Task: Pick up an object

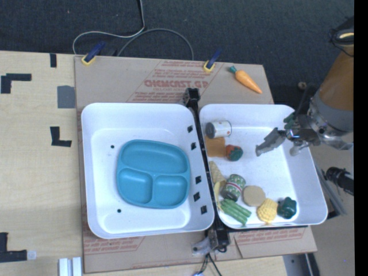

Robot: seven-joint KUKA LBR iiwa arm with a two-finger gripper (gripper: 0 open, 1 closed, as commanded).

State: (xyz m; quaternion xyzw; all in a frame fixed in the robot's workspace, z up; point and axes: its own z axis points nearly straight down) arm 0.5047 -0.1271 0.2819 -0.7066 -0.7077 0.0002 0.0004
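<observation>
Gripper [280, 142]: over the right bin [299, 171], jaws apart, nothing between them.
Objects: toy food along the bin's left and near edge; corn [266, 210], can [218, 129].
Left bin [95, 154]: blue plate [153, 173].

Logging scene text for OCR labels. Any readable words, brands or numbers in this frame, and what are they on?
"CHEMCAST GP", read with some doubt: red print on the brown board under the bins; the same print repeats across it, too faint to read elsewhere.
Small can in the right bin: it has a label, too small to read.
Lying can by the divider: no legible text.
Blue plate: no text.
</observation>
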